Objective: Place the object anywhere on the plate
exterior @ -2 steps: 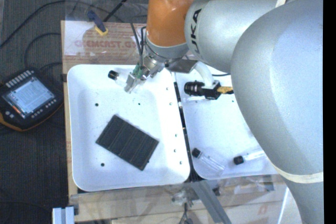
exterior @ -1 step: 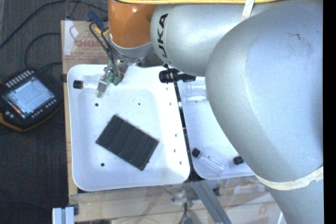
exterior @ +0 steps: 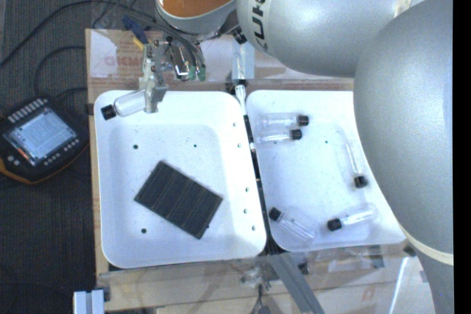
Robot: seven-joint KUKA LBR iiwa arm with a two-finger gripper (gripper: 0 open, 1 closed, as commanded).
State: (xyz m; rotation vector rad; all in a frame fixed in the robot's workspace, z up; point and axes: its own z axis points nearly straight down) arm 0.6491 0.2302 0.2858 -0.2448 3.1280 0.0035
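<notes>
white bins (exterior: 176,250); dark ribbed plate (exterior: 178,199); clear vials (exterior: 282,120) w/ black caps

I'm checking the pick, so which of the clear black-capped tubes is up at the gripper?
The tube at the left bin's top-left corner, against the gripper. The other five lie in the right bin.

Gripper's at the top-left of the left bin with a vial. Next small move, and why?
Probably carry it toward the dark plate before any release. The gripper sits at the left bin's top-left corner with a clear, black-capped vial lying sideways between its fingers, sticking out to the left. The plate lies lower in that bin, well apart from the vial, so dropping here would likely miss.
</notes>
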